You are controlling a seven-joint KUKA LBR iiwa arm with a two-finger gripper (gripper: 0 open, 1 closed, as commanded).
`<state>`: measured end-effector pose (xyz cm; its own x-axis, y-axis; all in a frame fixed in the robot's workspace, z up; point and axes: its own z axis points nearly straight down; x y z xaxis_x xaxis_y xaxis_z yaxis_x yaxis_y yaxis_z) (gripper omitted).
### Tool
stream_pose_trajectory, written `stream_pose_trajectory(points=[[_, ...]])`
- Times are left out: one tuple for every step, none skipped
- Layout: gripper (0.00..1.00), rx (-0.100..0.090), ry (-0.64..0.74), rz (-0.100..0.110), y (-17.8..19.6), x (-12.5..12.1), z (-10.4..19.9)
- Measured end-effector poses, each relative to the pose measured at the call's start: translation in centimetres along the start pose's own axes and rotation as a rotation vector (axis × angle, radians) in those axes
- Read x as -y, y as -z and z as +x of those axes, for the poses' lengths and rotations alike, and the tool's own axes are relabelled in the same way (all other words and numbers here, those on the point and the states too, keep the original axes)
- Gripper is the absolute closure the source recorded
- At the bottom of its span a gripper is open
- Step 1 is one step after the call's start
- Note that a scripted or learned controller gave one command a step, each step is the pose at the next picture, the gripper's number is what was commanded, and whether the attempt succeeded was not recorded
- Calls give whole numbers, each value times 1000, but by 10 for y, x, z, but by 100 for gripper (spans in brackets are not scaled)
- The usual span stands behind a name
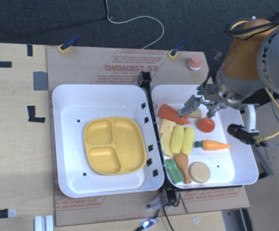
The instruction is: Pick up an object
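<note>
Yellow plate smooth glossy plastic; white bins matt plastic; bench pale wood.

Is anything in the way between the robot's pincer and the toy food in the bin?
Nothing visible is in the way. The pincer hangs open right over the right bin, just above the red pepper and beside the tomato, with only air between them.

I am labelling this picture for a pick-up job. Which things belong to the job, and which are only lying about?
Job:
gripper, open above the right bin
toy foods there: tomato, carrot, corn, drumstick, red pepper

Lying about:
yellow divided plate in the left bin
clamps
white cable
</note>
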<state>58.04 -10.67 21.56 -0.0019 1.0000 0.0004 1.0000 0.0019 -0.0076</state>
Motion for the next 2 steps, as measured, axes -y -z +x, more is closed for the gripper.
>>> stream_pose_trajectory(points=[[0, 0, 0, -1, -46, -1, 7], [0, 0, -1, 0, -104, 1, -2]])
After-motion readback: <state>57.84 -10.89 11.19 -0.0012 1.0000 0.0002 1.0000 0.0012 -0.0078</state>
